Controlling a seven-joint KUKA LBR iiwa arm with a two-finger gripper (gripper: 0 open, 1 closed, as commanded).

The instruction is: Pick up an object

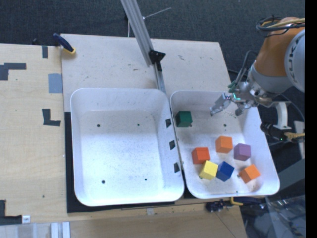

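Several small cubes lie in the right bin (257,133). A green cube (184,118) sits alone near the bin's far left. Toward the front are an orange cube (224,144), a purple cube (241,151), a red-orange cube (200,155), a yellow cube (208,170), a blue cube (225,171) and another orange cube (249,173). My gripper (227,108) hangs over the bin's far right part, above and behind the orange and purple cubes. Its fingers are open with nothing between them.
The left bin (79,133) stands beside the right one, their rims touching. A slanted metal bar (141,31) runs down to the bins' shared far edge. A blue-and-yellow tool (64,42) lies at the back left of the bench.
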